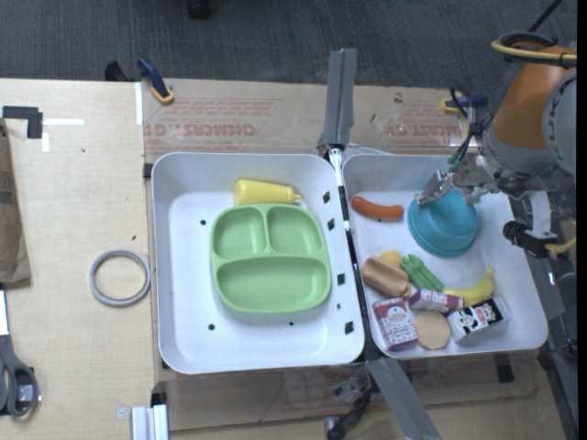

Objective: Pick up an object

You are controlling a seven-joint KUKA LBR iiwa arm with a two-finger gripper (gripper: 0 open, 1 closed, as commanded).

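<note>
Camera view: my gripper (443, 189) hovers at the blue bowl's (446, 227) upper rim, bowl directly beneath and slightly toward the front; grip state, I can't tell.

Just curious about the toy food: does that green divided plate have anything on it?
Empty. The green plate shows three bare sections; the yellow bottle lies just beyond its rim, on the bin floor.

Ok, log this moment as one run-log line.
arm: over right bin | claw: at blue bowl rim | grasp: unconfirmed | left bin: green tray, yellow bottle
</note>
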